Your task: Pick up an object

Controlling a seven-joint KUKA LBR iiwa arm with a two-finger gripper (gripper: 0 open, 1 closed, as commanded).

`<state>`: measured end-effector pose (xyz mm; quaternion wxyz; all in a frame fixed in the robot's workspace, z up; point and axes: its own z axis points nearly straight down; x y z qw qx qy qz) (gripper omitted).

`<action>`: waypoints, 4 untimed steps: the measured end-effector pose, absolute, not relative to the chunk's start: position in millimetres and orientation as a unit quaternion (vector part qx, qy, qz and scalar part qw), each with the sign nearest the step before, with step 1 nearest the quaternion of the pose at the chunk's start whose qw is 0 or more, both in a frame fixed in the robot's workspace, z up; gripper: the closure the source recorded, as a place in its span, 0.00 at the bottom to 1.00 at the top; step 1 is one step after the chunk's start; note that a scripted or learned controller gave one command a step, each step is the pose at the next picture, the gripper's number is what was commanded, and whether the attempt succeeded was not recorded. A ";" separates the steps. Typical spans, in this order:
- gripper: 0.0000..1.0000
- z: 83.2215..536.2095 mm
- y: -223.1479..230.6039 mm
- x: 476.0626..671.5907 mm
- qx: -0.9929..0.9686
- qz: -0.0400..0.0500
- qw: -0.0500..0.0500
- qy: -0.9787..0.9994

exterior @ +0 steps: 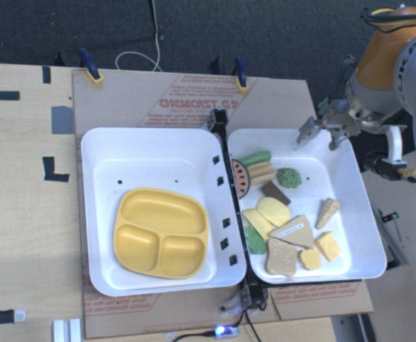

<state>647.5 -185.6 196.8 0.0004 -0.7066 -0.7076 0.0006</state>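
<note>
The gripper (320,135) is hovering over the right bin's (361,191) far rim, jaws spread and holding nothing. The nearest object, the green broccoli piece (289,177), is lying below-left of the jaws, well apart.

I see my arm (390,55) reaching in from the right, orange band uppermost, wrist bent down toward the bench's far right side. My gripper (320,135) hangs there with its two fingers (306,131) spread apart, nothing between them.
</note>
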 end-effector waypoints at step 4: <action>0.00 84.3 -149.6 662.8 -0.707 0.012 0.007 -0.708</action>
